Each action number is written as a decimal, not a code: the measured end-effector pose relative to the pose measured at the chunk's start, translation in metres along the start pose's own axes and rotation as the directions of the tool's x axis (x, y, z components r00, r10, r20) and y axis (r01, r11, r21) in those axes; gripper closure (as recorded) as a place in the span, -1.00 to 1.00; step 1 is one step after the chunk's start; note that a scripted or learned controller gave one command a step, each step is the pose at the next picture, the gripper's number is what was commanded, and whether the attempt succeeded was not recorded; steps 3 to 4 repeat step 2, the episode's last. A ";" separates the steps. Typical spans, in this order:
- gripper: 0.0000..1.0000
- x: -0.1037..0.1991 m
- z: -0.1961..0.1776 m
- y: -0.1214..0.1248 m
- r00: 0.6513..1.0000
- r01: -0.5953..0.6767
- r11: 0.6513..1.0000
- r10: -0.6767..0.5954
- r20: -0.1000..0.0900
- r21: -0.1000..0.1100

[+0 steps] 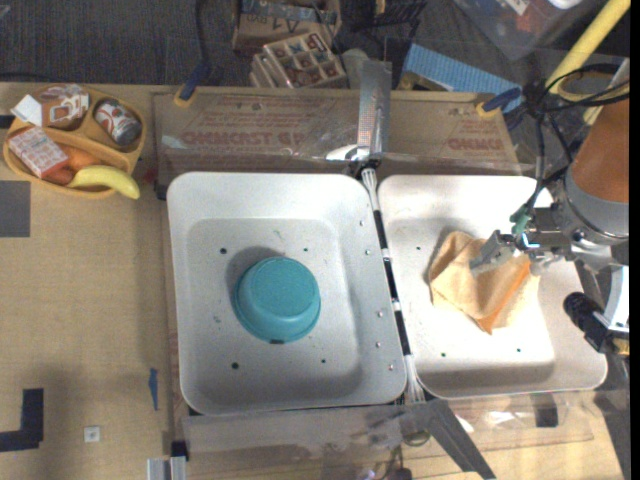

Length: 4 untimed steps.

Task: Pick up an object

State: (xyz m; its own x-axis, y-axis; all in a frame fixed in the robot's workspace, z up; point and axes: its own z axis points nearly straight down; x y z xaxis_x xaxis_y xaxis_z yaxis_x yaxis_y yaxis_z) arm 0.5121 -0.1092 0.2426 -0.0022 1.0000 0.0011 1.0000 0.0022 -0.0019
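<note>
A crumpled tan cloth with an orange edge (470, 281) lies in the right bin (480, 368), near its middle. My gripper (497, 251) reaches in from the right and sits over the cloth's upper right part, its dark fingertips down against the fabric. Whether fabric is pinched between them is not clear. A teal bowl (278, 299) sits upside down in the middle of the left bin (200, 218), far from the gripper.
A yellow tray (20, 158) with a banana and small packets rests at the far left of the bench. Cardboard lines the back behind both bins. Cables and the arm's grey body crowd the right edge.
</note>
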 end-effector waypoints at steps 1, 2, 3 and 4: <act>-1.00 0.002 0.142 0.000 0.999 0.045 0.999 -0.045 0.001 -0.004; -1.00 -0.011 0.152 0.016 0.992 0.130 0.991 -0.130 0.007 -0.017; -1.00 -0.011 0.152 0.016 0.992 0.130 0.991 -0.130 0.007 -0.017; -1.00 -0.011 0.152 0.016 0.992 0.130 0.991 -0.130 0.007 -0.017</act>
